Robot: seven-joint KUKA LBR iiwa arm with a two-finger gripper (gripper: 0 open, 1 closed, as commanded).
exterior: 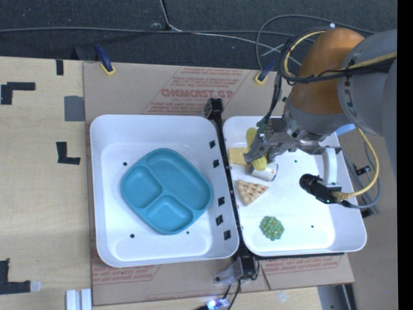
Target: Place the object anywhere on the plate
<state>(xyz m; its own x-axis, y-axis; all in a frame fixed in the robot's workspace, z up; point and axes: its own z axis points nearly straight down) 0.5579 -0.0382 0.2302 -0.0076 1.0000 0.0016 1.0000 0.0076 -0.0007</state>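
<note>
1. We judge the step in hand to be the pick: the gripper [263,152] hangs low over the upper left corner of the right bin [322,234], right over a cluster of toy food, and nothing sits on the plate [166,190] yet

2. We cannot tell whether the jaws are open or closed; their tips are lost against the food, and nothing can be seen held between them

3. The object most likely meant is the yellow corn piece [259,164] just under the gripper, touching or very near a yellow cheese-like wedge [237,157]; a green-yellow piece [251,136] lies just behind

4. To do it well, we would close on one item alone, lift straight up clear of the bin wall, cross the black divider [221,166], and lower over the left bin [106,173]

5. The plate is a teal, smooth plastic tray with rounded corners and three shallow compartments; any one will do

6. The pizza slice [250,190] looks flat and triangular, the green broccoli-like ball [271,227] bumpy and round; both sit well apart from the gripper on glossy white plastic
</note>
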